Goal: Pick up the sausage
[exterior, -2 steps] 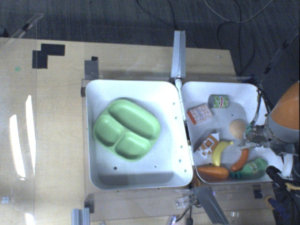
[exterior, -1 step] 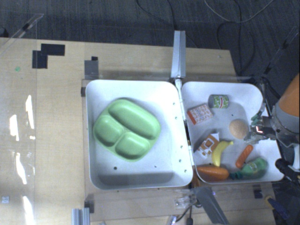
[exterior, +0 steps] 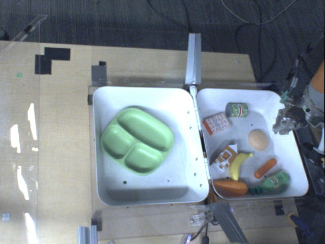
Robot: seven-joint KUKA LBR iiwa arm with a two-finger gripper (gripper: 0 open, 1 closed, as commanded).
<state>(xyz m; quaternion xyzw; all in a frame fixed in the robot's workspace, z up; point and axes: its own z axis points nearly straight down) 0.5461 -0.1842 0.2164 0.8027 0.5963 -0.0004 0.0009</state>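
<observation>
The sausage (exterior: pixel 265 168) lies slantwise on the floor of the right bin (exterior: pixel 264 98), near its right wall, between the yellow banana (exterior: pixel 238 164) and the green bottle (exterior: pixel 274 181), just below the tan bun (exterior: pixel 258 139). The gripper (exterior: pixel 285 122) hangs over the bin's right rim, apart from the sausage and with nothing visibly in it; how wide it stands cannot be told. A green divided plate (exterior: pixel 137 140) rests in the left bin (exterior: pixel 144 194).
</observation>
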